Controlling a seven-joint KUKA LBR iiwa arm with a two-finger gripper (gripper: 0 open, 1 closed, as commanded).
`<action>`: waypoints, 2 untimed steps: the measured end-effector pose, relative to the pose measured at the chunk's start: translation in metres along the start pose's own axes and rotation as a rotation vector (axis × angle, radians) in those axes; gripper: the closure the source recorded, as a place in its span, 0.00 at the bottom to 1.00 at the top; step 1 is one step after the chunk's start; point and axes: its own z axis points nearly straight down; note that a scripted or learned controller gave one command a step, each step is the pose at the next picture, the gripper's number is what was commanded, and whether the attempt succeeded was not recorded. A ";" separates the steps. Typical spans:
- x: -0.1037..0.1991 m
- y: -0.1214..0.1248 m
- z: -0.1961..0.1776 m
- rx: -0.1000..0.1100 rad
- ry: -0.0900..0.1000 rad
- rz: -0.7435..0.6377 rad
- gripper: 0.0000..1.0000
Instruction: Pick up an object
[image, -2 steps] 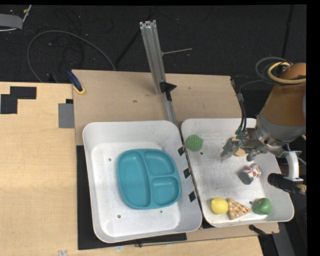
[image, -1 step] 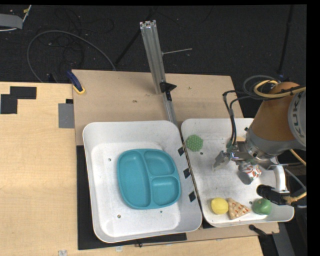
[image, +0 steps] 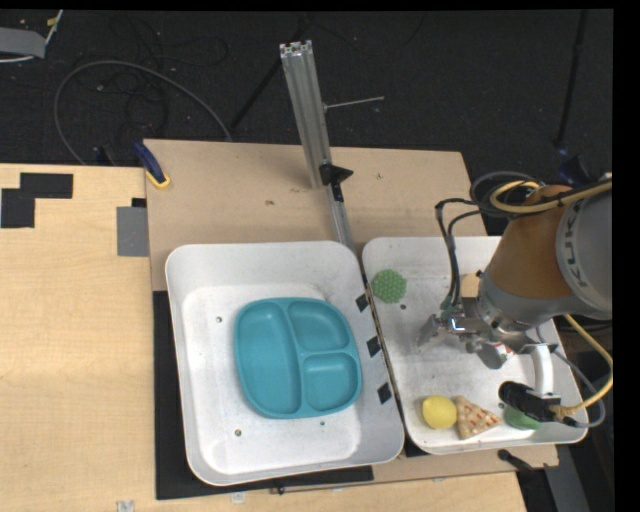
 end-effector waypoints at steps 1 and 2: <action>-0.001 0.000 -0.012 -0.001 0.000 0.005 1.00; -0.001 -0.005 -0.074 -0.009 -0.002 0.000 1.00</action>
